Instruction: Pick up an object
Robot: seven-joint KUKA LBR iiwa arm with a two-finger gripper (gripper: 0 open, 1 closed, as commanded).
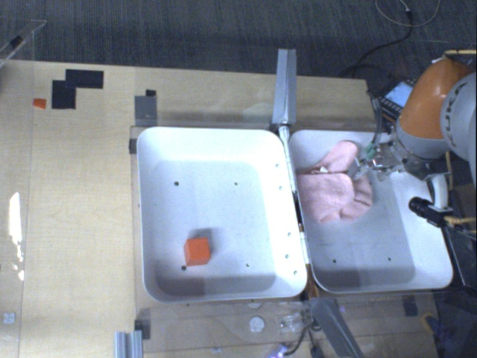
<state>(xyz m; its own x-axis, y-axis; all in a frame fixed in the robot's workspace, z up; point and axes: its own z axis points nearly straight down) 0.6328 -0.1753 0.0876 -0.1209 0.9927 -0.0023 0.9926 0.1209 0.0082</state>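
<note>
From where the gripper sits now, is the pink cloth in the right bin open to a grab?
Probably yes. The gripper is down in the right bin at the upper right edge of the pink cloth, and nothing lies on or over the cloth. The orange block lies away in the left bin.

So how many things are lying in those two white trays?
2. An orange block sits in the left tray, toward its near-left corner. A pink cloth lies crumpled in the right tray, beside the pincer. Something small could hide under the cloth.
</note>
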